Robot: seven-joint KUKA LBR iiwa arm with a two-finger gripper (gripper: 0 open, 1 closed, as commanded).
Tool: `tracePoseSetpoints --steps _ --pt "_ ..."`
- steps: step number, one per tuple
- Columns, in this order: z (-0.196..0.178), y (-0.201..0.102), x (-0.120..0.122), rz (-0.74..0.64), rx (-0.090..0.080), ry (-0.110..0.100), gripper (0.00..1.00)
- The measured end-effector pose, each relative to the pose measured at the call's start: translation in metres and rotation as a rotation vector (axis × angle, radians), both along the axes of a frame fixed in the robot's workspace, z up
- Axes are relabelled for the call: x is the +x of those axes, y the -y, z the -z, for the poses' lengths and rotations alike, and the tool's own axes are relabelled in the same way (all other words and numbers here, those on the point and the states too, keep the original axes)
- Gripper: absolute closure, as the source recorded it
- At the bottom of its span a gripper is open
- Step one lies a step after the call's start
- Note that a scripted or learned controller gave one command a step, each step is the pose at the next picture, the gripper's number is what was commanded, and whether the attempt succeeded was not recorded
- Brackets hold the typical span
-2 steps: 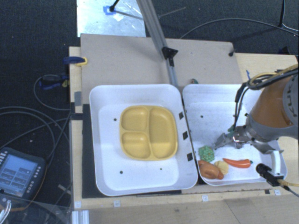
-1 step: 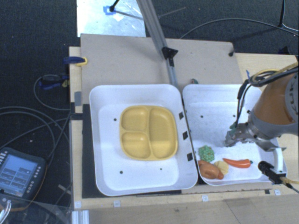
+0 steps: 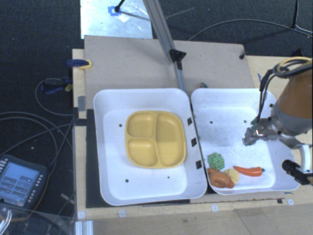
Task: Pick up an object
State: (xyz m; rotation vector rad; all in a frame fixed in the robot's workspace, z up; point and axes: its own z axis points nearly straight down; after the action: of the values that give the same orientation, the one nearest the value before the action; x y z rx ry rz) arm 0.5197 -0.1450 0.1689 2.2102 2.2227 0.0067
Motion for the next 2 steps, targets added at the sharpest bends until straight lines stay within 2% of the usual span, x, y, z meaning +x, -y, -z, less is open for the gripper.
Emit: tracePoseSetpoints --steps 1,2 --pt "-0.052 0.008 -0.005 0.000 0.000 0.000 1.00" --pt "-0.039 0.009 -0.004 0.003 0.001 -0.007 1.00"
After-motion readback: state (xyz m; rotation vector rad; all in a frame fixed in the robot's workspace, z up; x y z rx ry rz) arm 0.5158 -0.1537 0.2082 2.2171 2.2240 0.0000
